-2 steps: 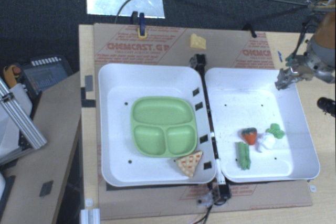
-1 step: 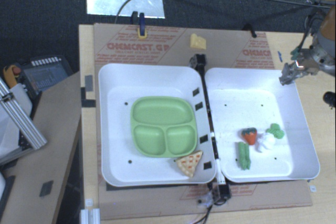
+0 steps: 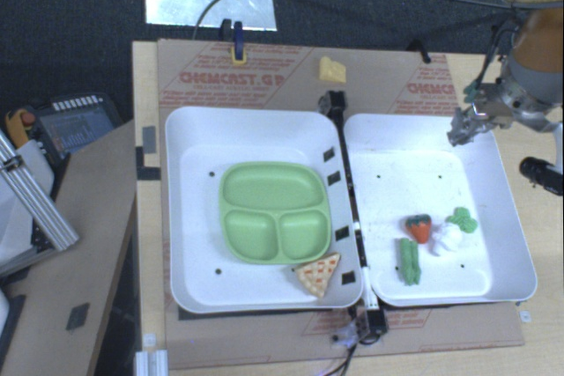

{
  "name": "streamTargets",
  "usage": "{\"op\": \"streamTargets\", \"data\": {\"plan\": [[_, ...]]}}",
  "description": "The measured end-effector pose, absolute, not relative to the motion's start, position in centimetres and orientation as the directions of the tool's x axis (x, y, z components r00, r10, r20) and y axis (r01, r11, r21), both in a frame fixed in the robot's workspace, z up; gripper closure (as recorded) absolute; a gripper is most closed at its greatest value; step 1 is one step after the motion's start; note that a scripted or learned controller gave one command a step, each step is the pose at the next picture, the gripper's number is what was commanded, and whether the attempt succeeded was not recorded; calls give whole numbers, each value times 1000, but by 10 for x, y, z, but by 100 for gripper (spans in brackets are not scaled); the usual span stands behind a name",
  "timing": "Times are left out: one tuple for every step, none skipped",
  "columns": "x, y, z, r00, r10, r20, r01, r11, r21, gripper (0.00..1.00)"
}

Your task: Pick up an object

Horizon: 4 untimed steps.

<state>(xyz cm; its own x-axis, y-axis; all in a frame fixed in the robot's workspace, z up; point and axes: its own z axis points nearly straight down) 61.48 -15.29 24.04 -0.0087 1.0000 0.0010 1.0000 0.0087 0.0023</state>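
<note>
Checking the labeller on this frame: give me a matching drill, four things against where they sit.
Things:
1. green plate
2. pizza slice
3. carrot
4. end effector

Places:
A. right bin, toward its front
B. over the right bin's back right corner
C. middle of the left bin
D. left bin's front right corner, beside the plate

Pairs: 1-C, 2-D, 3-A, 4-B

Bins – smooth white plastic, slight gloss; green tray – matt plastic; bench – matt wood.

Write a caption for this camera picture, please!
Robot gripper above the right bin holding toy vegetables; green plate in left bin.
</note>
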Motion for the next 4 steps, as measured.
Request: {"op": "streamTargets", "data": {"plan": [[598, -100, 249, -9, 1000, 2, 1000, 9, 2, 100], [582, -57, 240, -8, 1000, 2, 1000, 8, -1, 100], [568, 0, 228, -10, 1000, 3, 1000, 10, -1, 100], [551, 52, 237, -11, 1000, 3, 1000, 11, 0, 100]]}}
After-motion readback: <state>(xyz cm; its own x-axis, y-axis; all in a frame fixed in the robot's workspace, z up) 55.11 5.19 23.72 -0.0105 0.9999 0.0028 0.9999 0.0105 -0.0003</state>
